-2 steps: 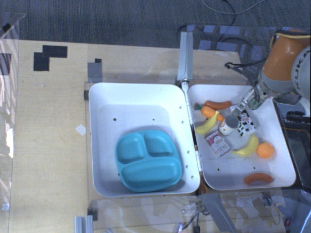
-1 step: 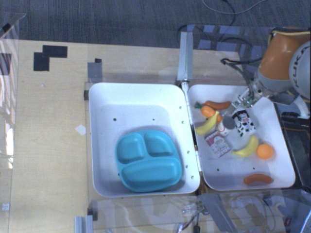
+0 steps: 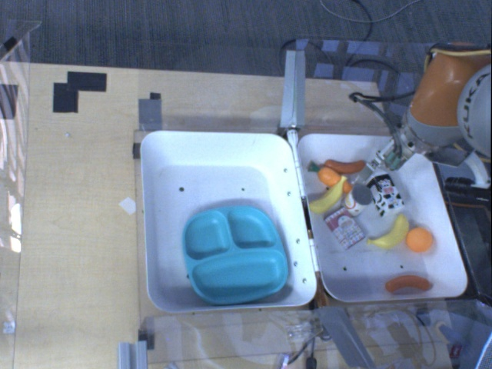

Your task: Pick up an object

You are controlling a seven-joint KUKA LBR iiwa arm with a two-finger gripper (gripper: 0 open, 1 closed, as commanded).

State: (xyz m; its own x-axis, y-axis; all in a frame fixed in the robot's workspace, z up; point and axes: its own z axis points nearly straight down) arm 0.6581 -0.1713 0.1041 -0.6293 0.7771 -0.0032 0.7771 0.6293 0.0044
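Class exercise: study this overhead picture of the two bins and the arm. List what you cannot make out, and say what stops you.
1. Gripper, camera view: small and lost among the toys in the right bin; its state cannot be read.
2. Patterned card: print too small to read.
3. Black-and-white toy: too small to identify.
4. Arm: cut off by the right edge.

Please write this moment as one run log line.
arm: over right bin | gripper: low among toys, near banana | grasp: none seen | left bin: blue tray
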